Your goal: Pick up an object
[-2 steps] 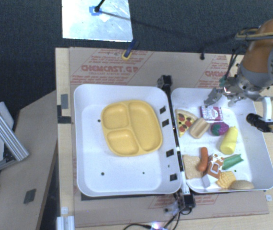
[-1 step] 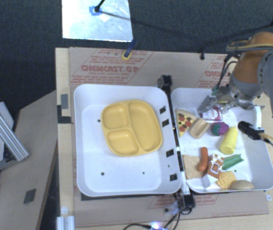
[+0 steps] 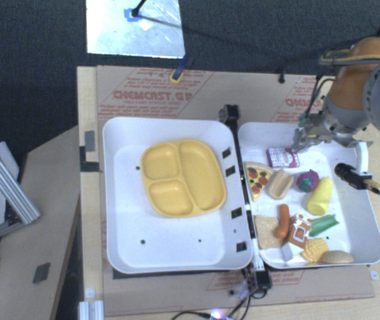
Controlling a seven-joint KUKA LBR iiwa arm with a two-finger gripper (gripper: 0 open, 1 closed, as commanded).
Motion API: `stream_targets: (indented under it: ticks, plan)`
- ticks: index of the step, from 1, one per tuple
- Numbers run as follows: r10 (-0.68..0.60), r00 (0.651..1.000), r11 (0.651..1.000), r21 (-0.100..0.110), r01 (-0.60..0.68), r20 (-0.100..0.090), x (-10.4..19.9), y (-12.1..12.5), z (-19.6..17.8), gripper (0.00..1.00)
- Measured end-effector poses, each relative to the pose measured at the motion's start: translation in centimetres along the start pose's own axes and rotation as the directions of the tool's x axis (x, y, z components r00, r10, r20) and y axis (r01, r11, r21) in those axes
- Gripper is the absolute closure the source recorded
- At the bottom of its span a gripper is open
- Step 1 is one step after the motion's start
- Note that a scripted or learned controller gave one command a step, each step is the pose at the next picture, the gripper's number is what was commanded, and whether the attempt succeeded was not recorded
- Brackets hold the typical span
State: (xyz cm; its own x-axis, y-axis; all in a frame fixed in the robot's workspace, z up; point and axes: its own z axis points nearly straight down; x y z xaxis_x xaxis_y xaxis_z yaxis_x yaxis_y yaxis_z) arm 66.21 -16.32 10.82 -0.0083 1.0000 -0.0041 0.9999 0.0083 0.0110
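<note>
My gripper point(image 3: 299, 143) hangs over the far part of the right bin point(image 3: 363, 209), just above a small pink and white box point(image 3: 282, 157). The view does not show anything between the fingers. Near the box lie a pizza slice point(image 3: 257, 179), a tan bread roll point(image 3: 279, 183), a purple toy point(image 3: 307, 180) and a yellow bottle point(image 3: 320, 196). Closer to the front lie an orange sausage point(image 3: 283, 221), a green vegetable point(image 3: 323, 225), a cracker point(image 3: 265, 231), a yellow waffle piece point(image 3: 315, 249) and a beige oval point(image 3: 337, 257).
The left bin point(image 3: 120, 245) holds a yellow divided plate point(image 3: 180, 177). A black divider with clips point(image 3: 238, 179) runs between the bins. Brown cardboard point(image 3: 150, 95) lies under both bins, and a shiny metal sheet point(image 3: 135, 19) sits beyond it.
</note>
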Motion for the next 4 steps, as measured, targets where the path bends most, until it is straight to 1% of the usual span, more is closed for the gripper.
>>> stream_targets:
  ticks: [1, 2, 3, 4]
  plan:
    - [0.005, 1.000, 1.000, 0.005, -0.005, -0.003, 0.0, -0.5, -4.7, 1.00]
    - [0.002, 1.000, 1.000, 0.004, -0.002, -0.003, 0.5, -0.2, -9.3, 1.00]
    - [0.002, 1.000, 1.000, 0.007, -0.002, -0.004, 0.5, -0.1, -11.8, 1.00]
    - [0.001, 1.000, 1.000, 0.012, -0.001, -0.005, 5.0, -2.9, -11.0, 1.00]
